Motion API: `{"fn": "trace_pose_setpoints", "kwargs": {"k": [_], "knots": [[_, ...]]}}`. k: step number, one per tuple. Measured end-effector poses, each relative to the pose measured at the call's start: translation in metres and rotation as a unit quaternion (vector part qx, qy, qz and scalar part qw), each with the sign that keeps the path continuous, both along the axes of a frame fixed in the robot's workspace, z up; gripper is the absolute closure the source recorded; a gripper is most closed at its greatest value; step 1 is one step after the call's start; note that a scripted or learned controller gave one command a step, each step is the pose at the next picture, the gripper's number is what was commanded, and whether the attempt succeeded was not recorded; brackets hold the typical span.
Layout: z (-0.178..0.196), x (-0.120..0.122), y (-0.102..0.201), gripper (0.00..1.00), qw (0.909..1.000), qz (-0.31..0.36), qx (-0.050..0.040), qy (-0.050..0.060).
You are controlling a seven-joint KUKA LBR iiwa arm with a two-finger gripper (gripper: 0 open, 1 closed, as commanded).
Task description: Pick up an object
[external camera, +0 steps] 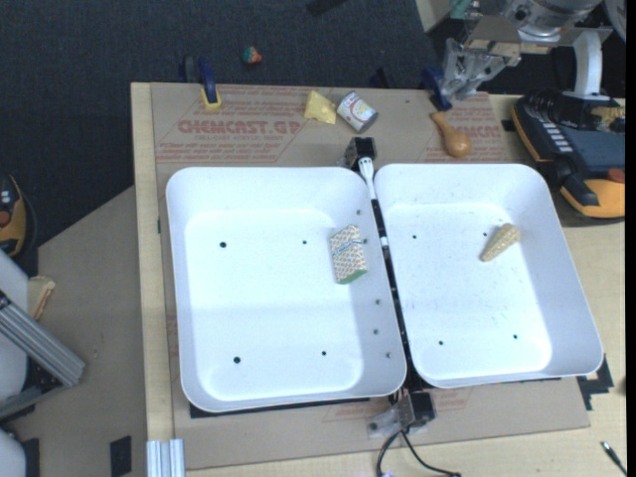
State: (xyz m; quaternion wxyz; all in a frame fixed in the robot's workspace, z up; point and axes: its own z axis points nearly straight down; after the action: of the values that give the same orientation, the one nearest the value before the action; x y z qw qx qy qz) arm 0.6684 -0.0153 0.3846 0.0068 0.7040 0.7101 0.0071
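A pale patterned block [348,253] lies in the left bin [209,217], close to its right wall. A tan cone-shaped piece [499,241] rests in the right bin [537,346], toward its upper right. My gripper [459,85] hangs high at the top right, above the bench behind the right bin and well away from both objects. Nothing shows between its fingers, which point down and to the left.
On the cardboard behind the bins lie a yellow wedge [320,108], a small white box [357,111] and an orange-brown pear-shaped object [452,134]. Blue clamps [209,82] hold the board's back edge. A black and yellow device [576,152] sits at the right.
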Motion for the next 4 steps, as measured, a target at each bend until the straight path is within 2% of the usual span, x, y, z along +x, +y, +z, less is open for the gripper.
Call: {"fn": "trace_pose_setpoints", "kwargs": {"k": [1,2,3,4], "knots": [[-0.075,-0.004,0.129,1.00,0.9999,0.002,0.0021,0.014],[-0.078,-0.070,0.072,1.00,0.9999,-0.007,-0.0007,0.013],[-0.024,-0.102,0.089,1.00,1.0000,-0.003,0.0005,0.007],[0.031,-0.140,0.092,1.00,1.0000,-0.003,0.0008,0.006]]}}
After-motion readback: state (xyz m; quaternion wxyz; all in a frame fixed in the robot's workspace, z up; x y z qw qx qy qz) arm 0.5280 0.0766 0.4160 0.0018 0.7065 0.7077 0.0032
